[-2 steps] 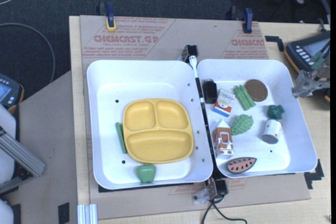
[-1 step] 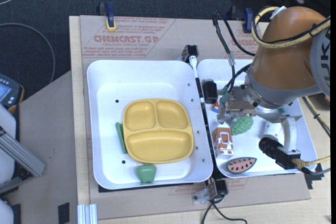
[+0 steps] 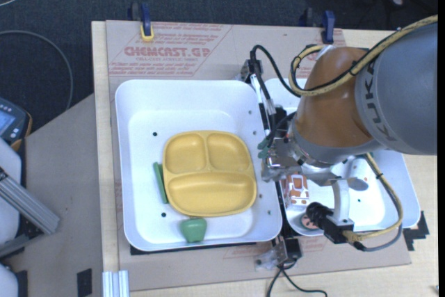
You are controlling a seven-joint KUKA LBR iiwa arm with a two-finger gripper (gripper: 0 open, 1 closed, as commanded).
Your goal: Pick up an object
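A yellow divided plate [image 3: 208, 172] lies in the middle of the left bin [image 3: 135, 149]. A thin green strip [image 3: 160, 182] pokes out from under the plate's left edge, and a small green lump [image 3: 194, 229] sits by the bin's front wall. My gripper [image 3: 275, 162] hangs low over the wall between the two bins, just right of the plate. Under the wrist in the right bin [image 3: 396, 209] lie an orange-and-white patterned piece [image 3: 297, 189] and a small round object with a dark part [image 3: 311, 218]. The arm hides most of that bin.
The orange band and grey wrist [image 3: 334, 108] cover the back of the right bin. Black cables [image 3: 268, 83] loop from the wrist over the divider. A grey spoon-like item [image 3: 357, 183] lies in the right bin. Blue clamps [image 3: 145, 14] hold the board's far edge.
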